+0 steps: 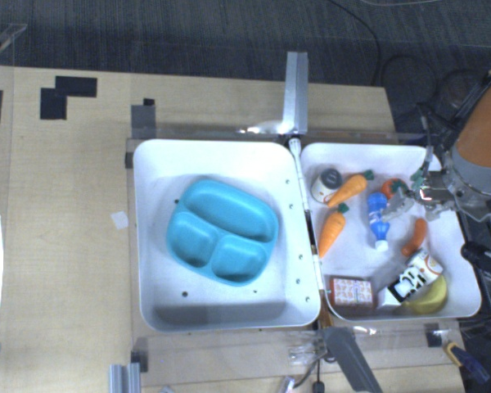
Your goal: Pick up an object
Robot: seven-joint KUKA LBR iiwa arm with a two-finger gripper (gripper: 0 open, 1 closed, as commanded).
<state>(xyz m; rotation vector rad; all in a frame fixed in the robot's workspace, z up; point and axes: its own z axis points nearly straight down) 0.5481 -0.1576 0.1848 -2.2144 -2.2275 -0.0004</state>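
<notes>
The right bin (466, 244) holds several small items: two toy carrots (349, 188) (331, 230), a blue bottle (378, 218), a small orange piece (416, 234), a black-and-white carton (414, 277), a yellow fruit (431, 298), a brown box (351, 291) and a round grey-topped object (326, 182). My gripper (415, 193) reaches in from the right. It hangs low over the upper right of this bin, just right of the blue bottle and above the orange piece. A red-orange item (390, 188) sits beside it. I see nothing held in it.
A blue divided plate (221, 229) lies in the left bin (155, 301). A metal post (296, 92) stands behind the divider between the bins. Cables and the arm's body (483, 137) crowd the right side.
</notes>
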